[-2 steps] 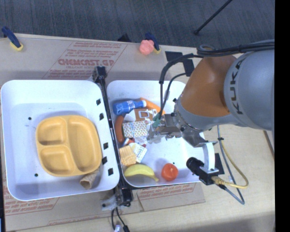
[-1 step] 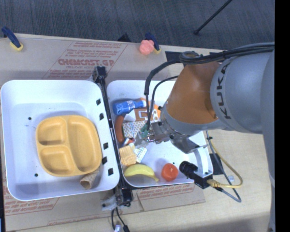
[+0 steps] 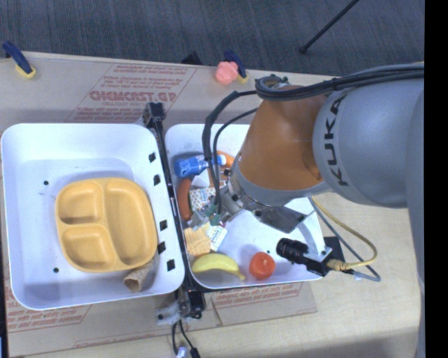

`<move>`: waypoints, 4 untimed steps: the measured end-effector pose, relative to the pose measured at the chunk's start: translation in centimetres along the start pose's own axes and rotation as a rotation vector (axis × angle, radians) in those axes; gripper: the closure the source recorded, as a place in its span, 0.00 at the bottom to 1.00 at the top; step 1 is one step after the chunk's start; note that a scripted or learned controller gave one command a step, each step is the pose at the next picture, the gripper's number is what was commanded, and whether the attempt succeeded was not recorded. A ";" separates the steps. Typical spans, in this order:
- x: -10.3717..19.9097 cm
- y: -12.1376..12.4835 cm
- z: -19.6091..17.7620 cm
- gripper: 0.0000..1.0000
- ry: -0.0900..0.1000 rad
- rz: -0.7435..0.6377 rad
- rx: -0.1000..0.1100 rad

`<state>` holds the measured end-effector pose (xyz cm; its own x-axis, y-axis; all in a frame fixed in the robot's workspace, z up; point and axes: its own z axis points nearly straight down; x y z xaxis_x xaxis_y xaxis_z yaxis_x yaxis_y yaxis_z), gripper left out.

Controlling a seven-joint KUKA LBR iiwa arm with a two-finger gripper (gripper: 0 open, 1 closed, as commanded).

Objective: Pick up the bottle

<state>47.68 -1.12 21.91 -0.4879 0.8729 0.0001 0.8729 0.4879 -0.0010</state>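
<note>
camera view: fixed overhead look, at a slant, on a cardboard-covered bench (image 3: 97, 95) bearing two shallow bins side by side.
left bin: white plastic tray (image 3: 22, 155); holds a yellow three-compartment plastic plate (image 3: 104, 224) lying flat near its middle.
near the plate: a tan cone-like item (image 3: 140, 278) at the plate's lower right corner, touching or just beside it; what it is cannot be told.
divider: black clips (image 3: 155, 114) along the seam where the two bins meet.
right bin: second white plastic tray (image 3: 243, 248); its upper part is covered by the arm.
bottle: blue-and-white bottle-like item (image 3: 190, 164) lying on its side in the right bin's upper left corner, partly hidden under the arm.
other contents, right bin: an orange-red long item (image 3: 184, 196) along the left wall; small printed packets (image 3: 201, 200); a waffle-like tan square (image 3: 196, 239); a yellow plastic banana (image 3: 216, 265); a small red tomato-like ball (image 3: 262, 265) just right of the banana.
arm: grey kuka arm with orange band (image 3: 284, 144) reaching in from the right, over the right bin.
gripper (image 3: 220, 213): low among the packets; open or closed cannot be told.
</note>
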 end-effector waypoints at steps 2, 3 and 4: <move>3.8 2.1 -19.2 1.00 -0.002 -0.147 -0.002; 9.2 7.7 -8.6 1.00 0.001 -0.071 0.005; 12.4 6.8 -8.1 1.00 0.000 0.210 0.005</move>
<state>47.58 13.05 29.96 -0.2956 0.9553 -0.0004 0.9553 0.2956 -0.0060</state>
